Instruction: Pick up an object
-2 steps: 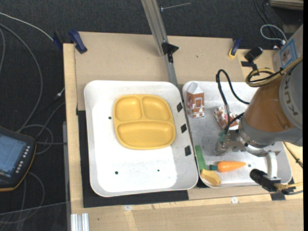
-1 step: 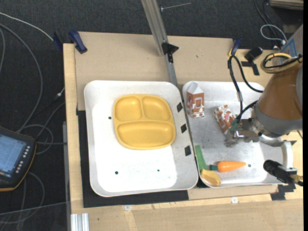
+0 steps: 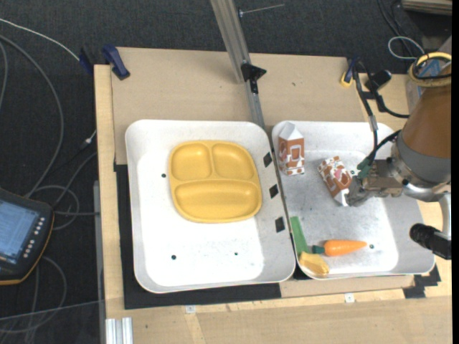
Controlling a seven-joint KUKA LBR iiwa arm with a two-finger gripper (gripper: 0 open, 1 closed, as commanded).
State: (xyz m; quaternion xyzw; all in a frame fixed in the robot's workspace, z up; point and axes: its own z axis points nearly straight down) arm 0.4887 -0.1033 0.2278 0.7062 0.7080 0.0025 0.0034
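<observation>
**A:** Orange at the near edge of the right bin (image 3: 401, 264) is your carrot (image 3: 346, 247), but that is not what the hand (image 3: 353, 192) is closest to. Look at the small red-and-white patterned packet (image 3: 334, 175): it lies just to the left of the hand, touching it or all but.

**B:** Which way does the packet run?

**A:** Its long axis goes slantwise, from far-left to near-right, with the near-right end towards the hand. The hand reaches in low from the right, so you are coming at the packet end-on, not across its narrow side.

**B:** And the hand, apart or together?

**A:** You cannot tell from this slant; the tips merge with the packet's edge. I would not call it a hold.

**B:** What else sits around it?

**A:** A little carton (image 3: 290, 150) stands upright to the far-left, near but apart. A green strip (image 3: 297, 233) and a yellow piece (image 3: 314, 264) lie at the near-left corner, beside the carrot. White speckled floor lies bare round the packet, so you have room. The left bin (image 3: 143, 213) carries a yellow divided tray (image 3: 214, 180), well apart, on the tan table (image 3: 179, 84).
</observation>
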